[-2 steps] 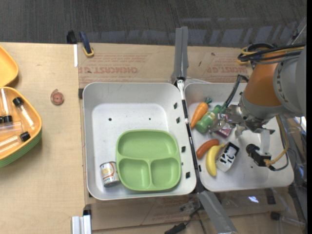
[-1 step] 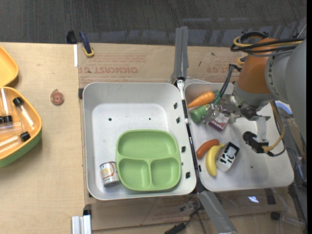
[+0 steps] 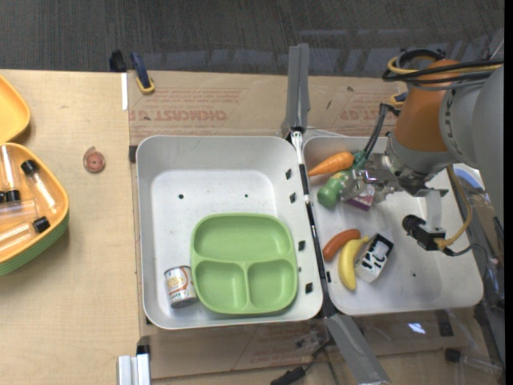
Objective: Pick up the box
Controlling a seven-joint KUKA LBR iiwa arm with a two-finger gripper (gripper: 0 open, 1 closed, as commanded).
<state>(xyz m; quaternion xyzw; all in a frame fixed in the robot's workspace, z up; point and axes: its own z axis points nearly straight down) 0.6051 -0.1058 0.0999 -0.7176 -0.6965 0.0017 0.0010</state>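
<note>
The box (image 3: 374, 257) is small, black and white, and lies in the right bin (image 3: 433, 291) just right of a yellow banana (image 3: 347, 265). My gripper (image 3: 365, 183) hangs low over the upper left part of that bin, above and slightly left of the box. It sits right over a purple item (image 3: 360, 201) and next to a green vegetable (image 3: 331, 189). The box lies apart from the gripper, with nothing touching it but the banana beside it.
An orange carrot (image 3: 331, 164) and a red pepper (image 3: 341, 242) also lie in the right bin. The left bin (image 3: 160, 183) holds a green divided tray (image 3: 243, 263) and a small can (image 3: 179, 285). A yellow dish with vials (image 3: 24, 207) rests on the bench at far left.
</note>
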